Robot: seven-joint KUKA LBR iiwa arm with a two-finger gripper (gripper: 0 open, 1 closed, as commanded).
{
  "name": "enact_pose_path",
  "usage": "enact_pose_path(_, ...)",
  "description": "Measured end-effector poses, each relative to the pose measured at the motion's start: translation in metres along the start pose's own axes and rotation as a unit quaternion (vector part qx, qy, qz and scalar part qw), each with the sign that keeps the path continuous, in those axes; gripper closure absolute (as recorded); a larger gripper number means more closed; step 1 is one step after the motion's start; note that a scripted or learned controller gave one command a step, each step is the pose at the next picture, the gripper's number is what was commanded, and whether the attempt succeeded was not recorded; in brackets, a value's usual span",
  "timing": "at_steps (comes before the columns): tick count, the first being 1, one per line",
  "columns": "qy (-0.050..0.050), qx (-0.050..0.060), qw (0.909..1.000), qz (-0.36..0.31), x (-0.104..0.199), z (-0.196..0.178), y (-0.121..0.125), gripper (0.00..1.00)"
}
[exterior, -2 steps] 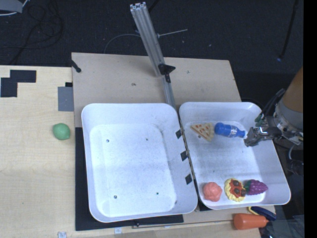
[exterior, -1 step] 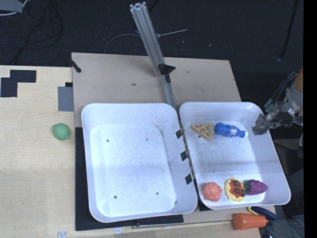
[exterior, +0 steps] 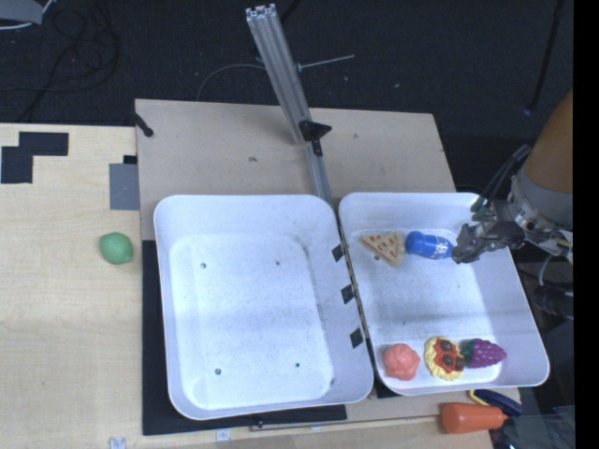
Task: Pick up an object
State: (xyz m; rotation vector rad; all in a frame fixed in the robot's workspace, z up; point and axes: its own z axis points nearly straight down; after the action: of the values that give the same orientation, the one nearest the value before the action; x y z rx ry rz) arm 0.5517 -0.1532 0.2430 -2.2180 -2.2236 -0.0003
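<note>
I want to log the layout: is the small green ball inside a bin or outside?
Outside. The small green ball lies on the light wooden bench, left of the left white bin, apart from its rim.

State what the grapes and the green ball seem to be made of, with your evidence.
Grapes: probably moulded plastic toy food; the purple is uniform with a slight sheen. Green ball: matte, perhaps foam or rubber; it shows no highlights, but the material stays uncertain.

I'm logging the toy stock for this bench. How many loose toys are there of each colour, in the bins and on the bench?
Green: 1, ball
Tan: 1, wedge
Blue: 1, toy
Pink: 1, lump
Yellow and red: 1, toy
Purple: 1, grapes
Orange: 1, carrot
Total: 7
</note>
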Motion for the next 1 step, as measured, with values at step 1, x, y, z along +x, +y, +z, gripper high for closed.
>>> enact_pose_path(1, 0.000, 0.000, 1.0000, 0.000, 0.0449, 0.0001, -0.0005, 1.00)
